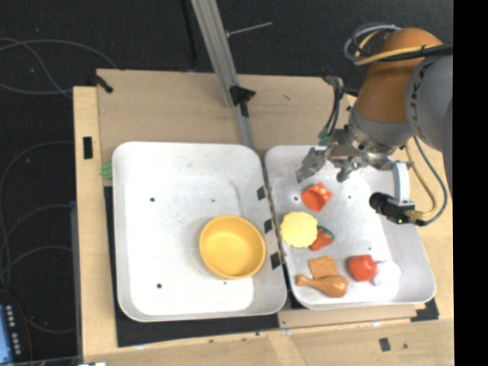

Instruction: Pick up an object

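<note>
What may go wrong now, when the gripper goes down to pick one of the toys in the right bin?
1. The toys lie close together: the yellow piece touches a red piece, so the gripper might push both or grip two.
2. The orange-red toy just below the gripper looks small and rounded, so it may slip out.
3. That toy lies near the right bin's left wall, which a finger could hit.

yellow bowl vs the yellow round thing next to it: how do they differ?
The yellow bowl sits in the left bin; the yellow round item sits in the right bin. The bowl is bigger, open and hollow, a deeper orange-yellow; the round item is paler and lies against a red piece. Both are round and yellow.
</note>
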Robot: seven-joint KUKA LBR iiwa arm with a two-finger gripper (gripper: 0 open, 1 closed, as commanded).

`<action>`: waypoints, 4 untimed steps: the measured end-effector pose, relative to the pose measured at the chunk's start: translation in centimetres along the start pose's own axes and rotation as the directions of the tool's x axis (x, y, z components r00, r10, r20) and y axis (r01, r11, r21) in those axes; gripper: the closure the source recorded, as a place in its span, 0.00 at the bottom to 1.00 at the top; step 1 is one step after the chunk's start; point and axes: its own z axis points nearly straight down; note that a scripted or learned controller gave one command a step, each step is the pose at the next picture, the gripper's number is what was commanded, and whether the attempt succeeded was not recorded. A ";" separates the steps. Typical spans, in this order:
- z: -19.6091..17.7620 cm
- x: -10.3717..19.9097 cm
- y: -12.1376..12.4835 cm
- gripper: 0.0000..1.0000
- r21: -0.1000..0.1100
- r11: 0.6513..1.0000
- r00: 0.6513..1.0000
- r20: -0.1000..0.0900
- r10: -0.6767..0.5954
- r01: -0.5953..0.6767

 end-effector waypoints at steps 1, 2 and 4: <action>0.0 0.0 0.0 0.00 0.000 1.000 1.000 0.000 0.001 -0.001; 4.4 -0.5 -0.8 0.00 0.003 1.000 1.000 0.003 0.005 -0.005; 10.0 -1.2 0.8 0.00 -0.010 1.000 1.000 0.007 0.007 -0.007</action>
